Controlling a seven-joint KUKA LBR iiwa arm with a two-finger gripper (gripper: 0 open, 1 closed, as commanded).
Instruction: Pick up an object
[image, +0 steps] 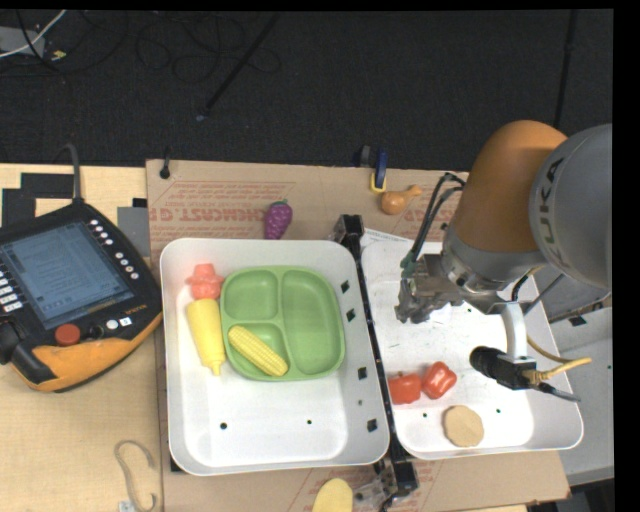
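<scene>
On my feed, a teach pendant (65, 295) with a lit screen and orange casing lies at the desk's (60, 450) left side. Behind the bins, on the brown cardboard sheet (220, 205), I see a purple toy grape bunch (278, 218) and a small tan gourd (398, 199). A metal hook (135, 470) lies at the front left, and black cables (150, 50) trail across the dark floor beyond

Two white bins (265, 440) sit on a tan worktop (70, 440). In the left one, a light green divided plate (310, 330) carries a yellow corn cob (258, 351), beside a yellow bottle (206, 334) with a pinkish-red top. The right one holds two red peppers (422, 383) and a beige round cookie (464, 426). The arm (530, 200) is grey and orange.
</scene>
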